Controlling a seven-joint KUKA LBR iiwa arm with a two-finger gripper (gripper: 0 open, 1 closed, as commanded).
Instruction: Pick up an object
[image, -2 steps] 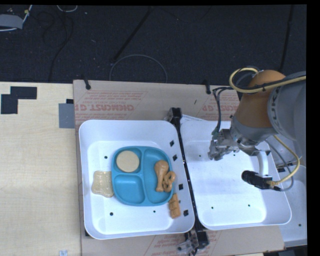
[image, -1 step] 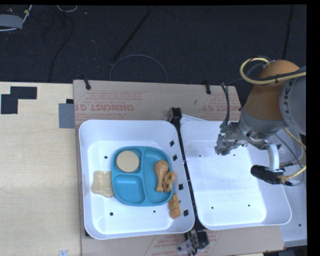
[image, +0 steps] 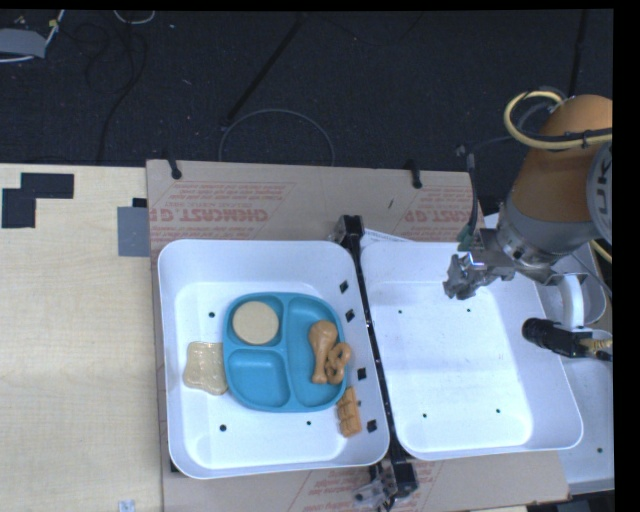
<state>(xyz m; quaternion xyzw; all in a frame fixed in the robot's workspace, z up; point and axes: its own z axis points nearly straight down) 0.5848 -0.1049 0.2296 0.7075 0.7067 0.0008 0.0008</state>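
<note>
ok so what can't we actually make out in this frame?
- Gripper, camera view: small and dark, open or shut unreadable.
- Tan pieces on the blue divided plate: too small to identify; round one, knobbly one.
- Tan piece beside the plate: touching its rim or not, unclear.
- Arm: cut off by the right edge.

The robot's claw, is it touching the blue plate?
Apart. The camera view shows the gripper over the right bin, while the blue plate sits in the left bin.
</note>
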